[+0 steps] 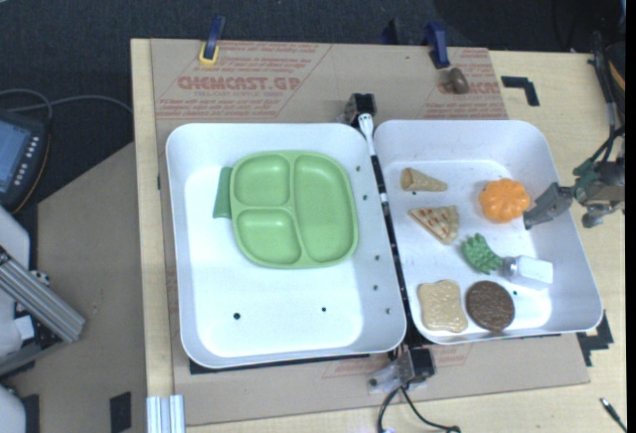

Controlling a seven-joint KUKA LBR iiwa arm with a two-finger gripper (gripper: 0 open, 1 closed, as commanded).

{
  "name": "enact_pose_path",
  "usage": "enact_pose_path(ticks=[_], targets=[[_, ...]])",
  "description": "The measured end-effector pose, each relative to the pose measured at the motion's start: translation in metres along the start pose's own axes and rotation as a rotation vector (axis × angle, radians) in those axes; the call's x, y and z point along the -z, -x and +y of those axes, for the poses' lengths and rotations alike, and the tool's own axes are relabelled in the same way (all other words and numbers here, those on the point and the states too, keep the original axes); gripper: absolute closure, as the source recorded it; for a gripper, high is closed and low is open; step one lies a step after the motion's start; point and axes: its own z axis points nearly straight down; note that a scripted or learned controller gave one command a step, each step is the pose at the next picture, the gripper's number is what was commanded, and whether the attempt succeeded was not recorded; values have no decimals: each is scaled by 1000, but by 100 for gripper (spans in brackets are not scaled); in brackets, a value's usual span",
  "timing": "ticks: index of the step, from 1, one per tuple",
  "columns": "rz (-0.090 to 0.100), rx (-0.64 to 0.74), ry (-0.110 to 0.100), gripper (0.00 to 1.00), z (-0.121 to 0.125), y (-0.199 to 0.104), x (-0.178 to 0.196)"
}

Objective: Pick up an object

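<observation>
Gripper [553, 206] at right edge of frame, over right bin [556, 148], beside orange pumpkin toy [504, 200]; jaws' state unclear, cannot tell.

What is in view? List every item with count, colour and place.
Bins: 2, white, side by side on the bench.
Divided plate: 1, green, three compartments, in the left bin.
Toy pumpkin: 1, orange, right bin, near the gripper.
Triangular wedges: 2, tan, right bin, upper left; the lower one striped.
Leafy toy: 1, green, right bin centre.
Bread slice: 1, beige, right bin, lower left.
Round patty: 1, brown, beside the bread.
Small bottle-like item: 1, white, lying by the leafy toy.
Clamps: 2, blue, bench's far edge.
Gripper: 1, dark grey, over the right bin's right side.
</observation>
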Motion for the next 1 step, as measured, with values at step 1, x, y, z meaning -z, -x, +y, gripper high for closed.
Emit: enact_pose_path(ticks=[1], targets=[[-3, 4, 13, 0, 2, 0, 6]])
